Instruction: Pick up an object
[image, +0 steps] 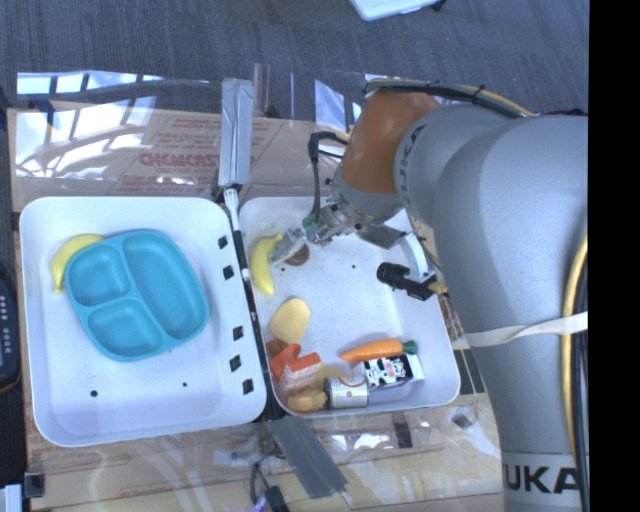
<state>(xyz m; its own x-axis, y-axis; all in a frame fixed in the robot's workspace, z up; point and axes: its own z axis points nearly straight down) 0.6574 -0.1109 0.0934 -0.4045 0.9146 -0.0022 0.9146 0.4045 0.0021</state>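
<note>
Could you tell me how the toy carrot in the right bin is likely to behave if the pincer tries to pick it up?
The carrot is a long, tapered, round shape, so it may roll or slip out of a pinch. It looks like smooth plastic, probably light and stiff. It lies against the milk carton near the right bin wall, which may crowd a grasp.

A blue divided plate (138, 292) lies in the left bin (50, 400) — a banana (70, 255) (yellow) touching its far-left edge.
</note>
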